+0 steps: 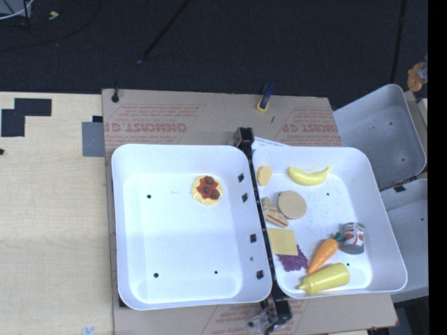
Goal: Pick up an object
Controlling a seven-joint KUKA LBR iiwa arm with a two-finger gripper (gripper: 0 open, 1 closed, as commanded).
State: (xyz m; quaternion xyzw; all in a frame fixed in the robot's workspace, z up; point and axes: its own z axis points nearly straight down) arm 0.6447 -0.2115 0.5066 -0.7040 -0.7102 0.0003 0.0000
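Note:
The left bin (140,257) holds one small yellow disc with red toppings (207,190) near its far right corner. The right bin (380,257) holds several toy foods. A yellow banana (308,176) lies at the far side, with a small tan piece (263,176) to its left. A round tan cookie (292,204) sits mid-bin beside a small hot dog (274,218). Nearer the front lie a yellow cheese square (283,241), a purple leafy piece (293,261), an orange carrot (323,254), a small can (353,236) and a yellow squeeze bottle (325,278).
Both bins rest on a cardboard sheet (181,121) on the wooden bench. A black clip strip (253,208) runs between the bins. A blue-and-yellow clamp (265,98) sits at the cardboard's far edge. A grey metal panel (380,128) stands at the right.

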